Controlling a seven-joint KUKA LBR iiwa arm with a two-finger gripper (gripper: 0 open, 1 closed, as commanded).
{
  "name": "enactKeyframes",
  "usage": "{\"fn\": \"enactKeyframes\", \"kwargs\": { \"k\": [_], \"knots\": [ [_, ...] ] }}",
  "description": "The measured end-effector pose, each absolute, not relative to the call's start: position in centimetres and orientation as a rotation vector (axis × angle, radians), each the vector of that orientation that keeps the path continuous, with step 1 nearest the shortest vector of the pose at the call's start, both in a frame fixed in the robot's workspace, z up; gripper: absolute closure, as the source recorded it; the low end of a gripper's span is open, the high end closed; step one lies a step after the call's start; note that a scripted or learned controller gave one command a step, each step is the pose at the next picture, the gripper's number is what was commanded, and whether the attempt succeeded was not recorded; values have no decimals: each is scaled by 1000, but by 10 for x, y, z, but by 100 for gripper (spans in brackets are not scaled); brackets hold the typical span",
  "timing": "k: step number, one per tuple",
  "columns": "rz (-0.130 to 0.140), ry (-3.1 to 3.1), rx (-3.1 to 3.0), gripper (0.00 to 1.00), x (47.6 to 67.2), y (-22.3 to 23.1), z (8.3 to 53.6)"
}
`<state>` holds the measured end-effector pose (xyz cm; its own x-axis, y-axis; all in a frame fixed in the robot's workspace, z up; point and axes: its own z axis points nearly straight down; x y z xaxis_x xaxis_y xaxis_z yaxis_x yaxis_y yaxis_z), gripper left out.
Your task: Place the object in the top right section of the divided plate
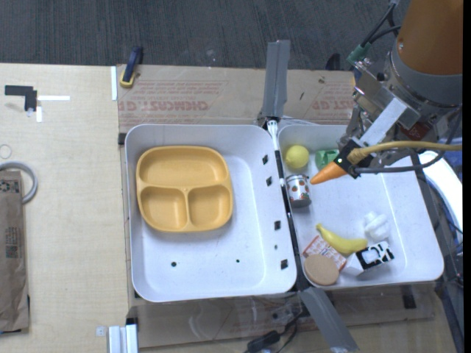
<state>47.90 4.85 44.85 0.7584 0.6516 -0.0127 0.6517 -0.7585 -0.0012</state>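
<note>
The yellow divided plate (185, 188) lies in the left bin (213, 271), with one wide section at the far side and two smaller ones at the near side. An orange carrot (328, 172) hangs over the left part of the right bin (412, 197), its tip pointing left towards the divider. My gripper (348, 161) is shut on the carrot's thick end, with dark fingers on either side of it. The carrot is well to the right of the plate and apart from it.
In the right bin lie a yellow ball (296, 156), a green item (326, 156), a small can (297, 189), a banana (341, 240), a white lump (375, 226), a black-and-white block (375, 256) and a brown disc (321, 270). A grey divider post (276, 87) stands between the bins.
</note>
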Motion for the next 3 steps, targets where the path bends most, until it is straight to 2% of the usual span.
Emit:
{"fn": "enactKeyframes", "kwargs": {
  "k": [3],
  "knots": [
    [-46,1099,2933,100,482,49,471]
  ]
}}
